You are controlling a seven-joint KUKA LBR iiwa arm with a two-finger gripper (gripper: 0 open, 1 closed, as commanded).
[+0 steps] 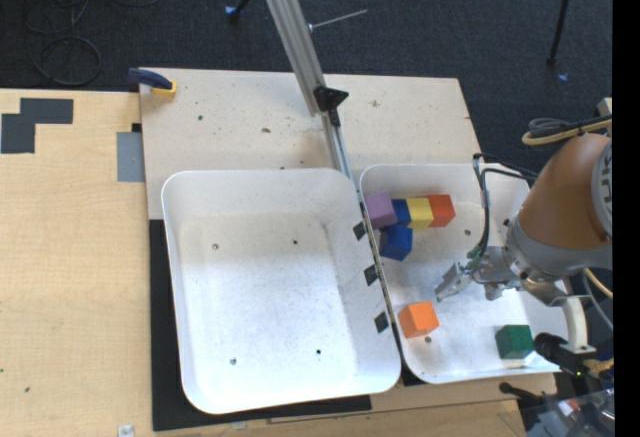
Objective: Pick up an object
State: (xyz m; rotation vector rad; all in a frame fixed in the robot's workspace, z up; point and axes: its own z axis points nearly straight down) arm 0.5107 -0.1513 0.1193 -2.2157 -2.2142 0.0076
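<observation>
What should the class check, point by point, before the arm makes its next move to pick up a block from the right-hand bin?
1. Blocks present in right bin: ok.
2. End effector above that bin, among the blocks: ok.
3. Nothing between its fingers: ok, no block seen there.
4. Orange block lies apart from the others, easy target: ok.
5. Green block free of the arm: cannot tell, it sits close beneath the wrist.
6. Purple block, blue block, yellow block and red block clustered touching: not ok for a clean grasp.

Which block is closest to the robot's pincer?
The orange block, sitting alone by the bin's left wall, just below-left of the pincer. The green block and the cluster of blocks lie farther off.
</observation>
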